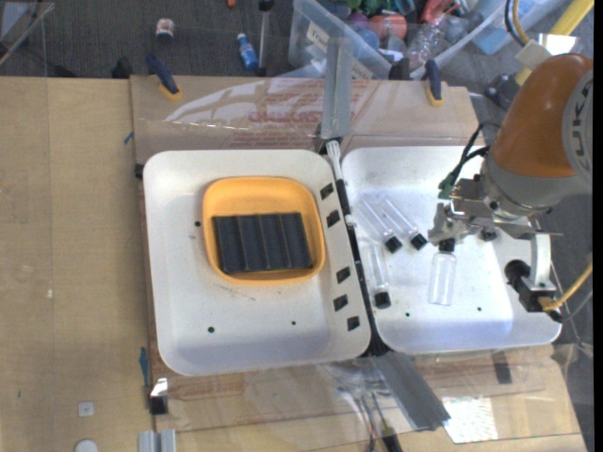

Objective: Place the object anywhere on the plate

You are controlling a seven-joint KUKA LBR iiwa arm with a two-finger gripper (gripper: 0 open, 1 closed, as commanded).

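Note:
An orange plate [215,199] lies in the left bin [179,328]. A black ribbed rectangular object [262,243] rests flat on it and covers most of its middle. My gripper [445,241] hangs over the right bin [490,323], near its centre and well to the right of the plate. It sits just above a clear plastic cylinder [441,279]. I see nothing held in it. The grey arm with its orange band [542,125] comes in from the upper right.
Clear plastic pieces [388,217] and small black bits [393,244] lie in the right bin, left of the gripper. A ridge with black tabs [337,243] divides the bins. A tub of coloured toys [396,8] stands behind the bench.

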